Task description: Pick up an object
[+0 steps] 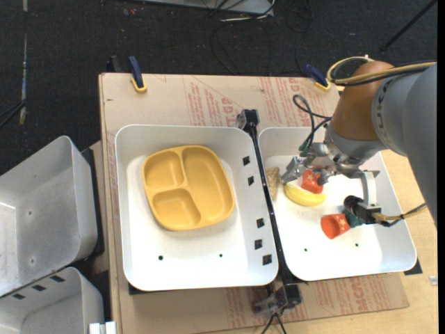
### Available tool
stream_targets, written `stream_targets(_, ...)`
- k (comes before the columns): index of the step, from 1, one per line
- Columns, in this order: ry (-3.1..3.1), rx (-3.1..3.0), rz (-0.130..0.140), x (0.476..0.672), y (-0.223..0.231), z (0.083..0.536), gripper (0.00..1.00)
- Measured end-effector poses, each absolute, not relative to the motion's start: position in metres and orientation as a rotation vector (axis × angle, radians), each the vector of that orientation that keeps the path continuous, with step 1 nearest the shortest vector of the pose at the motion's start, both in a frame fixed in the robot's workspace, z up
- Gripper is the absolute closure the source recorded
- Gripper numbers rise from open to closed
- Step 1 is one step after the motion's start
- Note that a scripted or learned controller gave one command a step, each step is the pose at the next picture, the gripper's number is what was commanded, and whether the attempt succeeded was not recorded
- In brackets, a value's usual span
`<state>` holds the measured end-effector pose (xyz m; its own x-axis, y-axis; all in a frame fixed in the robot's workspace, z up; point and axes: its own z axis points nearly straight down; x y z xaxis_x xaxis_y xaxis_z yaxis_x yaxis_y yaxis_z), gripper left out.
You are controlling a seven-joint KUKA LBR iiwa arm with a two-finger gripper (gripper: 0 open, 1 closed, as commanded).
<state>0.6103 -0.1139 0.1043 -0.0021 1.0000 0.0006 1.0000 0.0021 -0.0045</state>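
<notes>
The gripper (pixel 311 171) hangs low in the right bin (pixel 389 256), over a red object (pixel 312 181) touching a banana (pixel 305 196) near the bin's left wall — approach step, probably (whether it grips, I cannot tell). Next: a confirmed lift.

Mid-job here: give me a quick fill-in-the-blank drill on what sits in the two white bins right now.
1. The yellow three-compartment plastic plate lies in the ____ white bin.
2. The yellow banana-shaped toy lies in the ____ white bin.
3. The grey arm's tool is above a small ____ object next to the banana-shaped toy.
4. The plate is divided into ____ compartments.

Missing words: left; right; red; three
</notes>
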Motion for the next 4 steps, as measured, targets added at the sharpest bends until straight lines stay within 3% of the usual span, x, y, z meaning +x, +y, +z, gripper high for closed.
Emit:
stream_targets(1, -2.222, -2.222, -0.001, 0.612, -0.114, 0.118, 1.00)
stream_targets(4, -2.229, -2.221, -0.005, 0.607, -0.111, 0.277, 1.00)
